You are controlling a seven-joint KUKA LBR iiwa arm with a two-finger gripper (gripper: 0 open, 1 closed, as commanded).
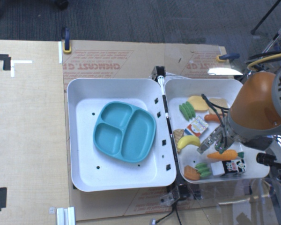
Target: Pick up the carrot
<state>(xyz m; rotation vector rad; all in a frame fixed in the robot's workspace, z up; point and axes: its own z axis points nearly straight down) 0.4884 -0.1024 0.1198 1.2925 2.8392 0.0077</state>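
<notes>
While reaching in from the right, grey arm with orange band (257,102) hangs over right bin (178,90), tool (217,142) low among the toy food. Cannot tell tool state, tips blurred against the clutter. Carrot (223,155) lies flat on bin floor, long axis roughly left-right, just below and right of the tool tip, touching or nearly touching it; cannot tell which. Not visibly pinched. Just beside carrot on its lower right, small black-and-white carton (234,166). Left of tool, yellow banana (187,142), curved, near the bin's left wall. Above banana, a small white-and-red packet (198,125), a green pod-like vegetable (187,110) above that, tilted. Yellowish flat piece (199,102) at the top of the pile, small orange-red item (212,118) beside it, partly under black cables. At bin's lower left, orange-brown rounded piece (191,173) touching a green item (203,168). Left bin (79,139) holds a teal divided plate (125,131) with three compartments, sitting tilted about mid-bin. Both bins side by side on cardboard sheet (112,60) over light wood worktop (25,125).
</notes>
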